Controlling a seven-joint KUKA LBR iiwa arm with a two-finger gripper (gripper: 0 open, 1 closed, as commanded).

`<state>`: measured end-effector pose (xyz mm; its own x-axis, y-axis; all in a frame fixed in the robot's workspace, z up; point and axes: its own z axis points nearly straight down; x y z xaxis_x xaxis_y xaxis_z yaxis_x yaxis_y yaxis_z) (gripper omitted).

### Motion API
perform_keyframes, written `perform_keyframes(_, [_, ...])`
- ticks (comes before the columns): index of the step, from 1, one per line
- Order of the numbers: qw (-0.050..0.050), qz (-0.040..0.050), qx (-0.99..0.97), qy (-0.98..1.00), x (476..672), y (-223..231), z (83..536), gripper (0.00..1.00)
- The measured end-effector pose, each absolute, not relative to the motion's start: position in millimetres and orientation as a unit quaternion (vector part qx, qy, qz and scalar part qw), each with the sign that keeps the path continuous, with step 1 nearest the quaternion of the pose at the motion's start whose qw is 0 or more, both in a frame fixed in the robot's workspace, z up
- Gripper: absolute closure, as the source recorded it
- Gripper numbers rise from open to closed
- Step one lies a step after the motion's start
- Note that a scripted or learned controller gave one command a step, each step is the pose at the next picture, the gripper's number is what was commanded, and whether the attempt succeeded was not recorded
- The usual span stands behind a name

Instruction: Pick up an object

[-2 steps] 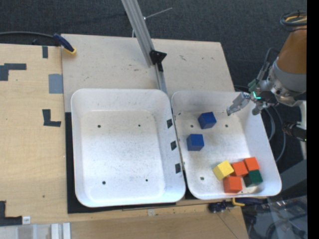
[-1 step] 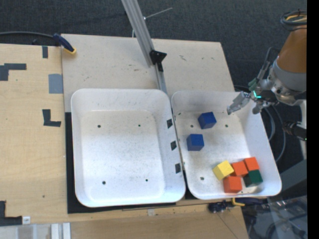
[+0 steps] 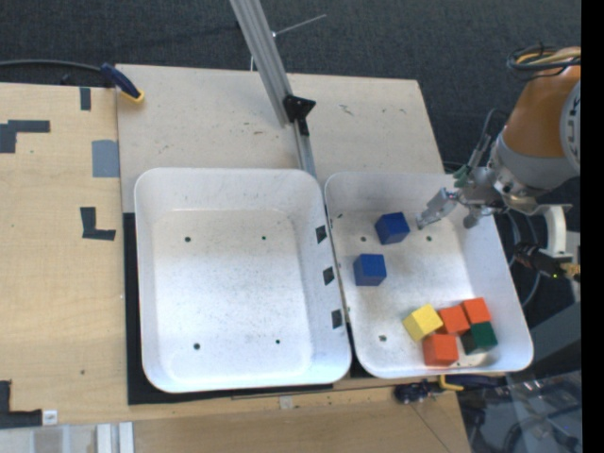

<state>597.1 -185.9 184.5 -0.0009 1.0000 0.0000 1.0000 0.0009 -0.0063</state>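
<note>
In the right bin (image 3: 491, 253) lie two blue cubes: one (image 3: 392, 227) near the back middle and one (image 3: 370, 269) a little closer to the front. A cluster sits at the front right: a yellow block (image 3: 424, 322), an orange block (image 3: 455, 318), another orange one (image 3: 476, 309), a red-orange block (image 3: 440, 349) and a dark green block (image 3: 481, 336). My gripper (image 3: 448, 207) hangs over the bin's back right part, just right of the rear blue cube, with nothing seen between its fingers.
The left bin (image 3: 151, 253) stands beside the right one. A slanted metal rail (image 3: 269, 55) runs down to the bins' shared back edge. A blue and yellow tool (image 3: 123, 81) lies at the bench's back left. Cables hang at the right.
</note>
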Motion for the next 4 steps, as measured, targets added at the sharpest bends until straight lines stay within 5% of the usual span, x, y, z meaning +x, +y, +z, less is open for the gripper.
perform_keyframes(2, [0.002,0.0018,-0.707,-0.708,586.9,-179.5,89.2,0.0])
perform_keyframes(3, [0.001,0.0007,-0.706,-0.708,587.9,-178.9,101.3,1.0])
perform_keyframes(4, [-0.002,-0.001,-0.706,-0.708,583.8,-171.3,159.5,1.0])
